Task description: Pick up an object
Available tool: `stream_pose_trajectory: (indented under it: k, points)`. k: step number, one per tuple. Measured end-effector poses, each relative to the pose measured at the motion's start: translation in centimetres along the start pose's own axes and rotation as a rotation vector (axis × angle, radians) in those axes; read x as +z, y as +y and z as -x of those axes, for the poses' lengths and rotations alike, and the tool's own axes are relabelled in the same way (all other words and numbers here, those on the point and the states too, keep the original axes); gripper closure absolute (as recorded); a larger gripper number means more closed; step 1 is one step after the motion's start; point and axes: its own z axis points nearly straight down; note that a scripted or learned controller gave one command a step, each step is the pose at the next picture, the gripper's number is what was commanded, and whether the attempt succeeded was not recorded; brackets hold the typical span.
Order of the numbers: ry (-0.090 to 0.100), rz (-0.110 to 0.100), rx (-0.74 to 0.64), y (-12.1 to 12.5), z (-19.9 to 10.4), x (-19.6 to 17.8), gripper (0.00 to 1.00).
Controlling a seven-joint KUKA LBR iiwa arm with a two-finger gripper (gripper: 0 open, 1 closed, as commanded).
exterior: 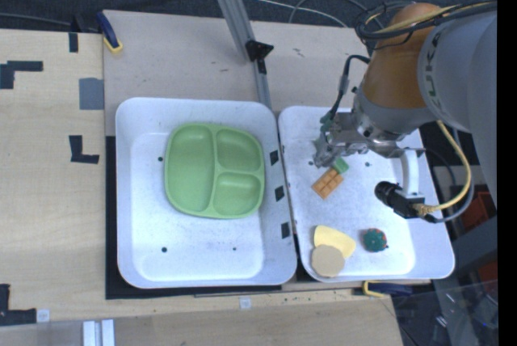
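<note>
One orange block just below gripper.

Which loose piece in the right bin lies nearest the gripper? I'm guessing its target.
The orange waffle block, just below the gripper; the other pieces lie near the front wall.

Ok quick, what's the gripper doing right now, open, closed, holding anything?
Gripper: low in the right bin, just above the orange waffle block; open or shut cannot be told, and nothing is visibly held.

The wooden bench bears two white bins side by side.
</note>
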Motion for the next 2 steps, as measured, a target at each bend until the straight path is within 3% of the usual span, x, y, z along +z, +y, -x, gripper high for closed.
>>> stream_pose_trajectory:
  k: [2]
  points:
    - [0.001, 0.001, -0.001, 3.5, -11.2, -1.0, 1.00]
